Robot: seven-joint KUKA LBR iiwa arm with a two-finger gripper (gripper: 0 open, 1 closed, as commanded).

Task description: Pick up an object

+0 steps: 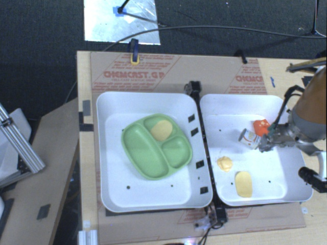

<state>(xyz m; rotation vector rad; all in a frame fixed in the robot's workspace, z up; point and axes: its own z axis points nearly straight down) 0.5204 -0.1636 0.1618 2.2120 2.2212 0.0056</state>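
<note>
Cardboard-lined tabletop (168,68) carries 2 white bins; the left bin (110,137) holds a green divided plate (148,154), and my end effector (265,143) sits low in the right bin (225,106). A small silver-and-orange object (254,132) lies just beside it; I cannot tell the end effector's state. For a sound grasp, I should centre over that object, descend straight, and avoid the 2 yellow pieces (243,184) nearby.

One fixed camera looked down on the bench (168,68) at a slant from above its near edge. Both bins, left (110,147) and right (291,188), lay fully in frame at middle distance. The arm (311,111) entered from the right edge. Dark floor showed beyond the far edge.
</note>
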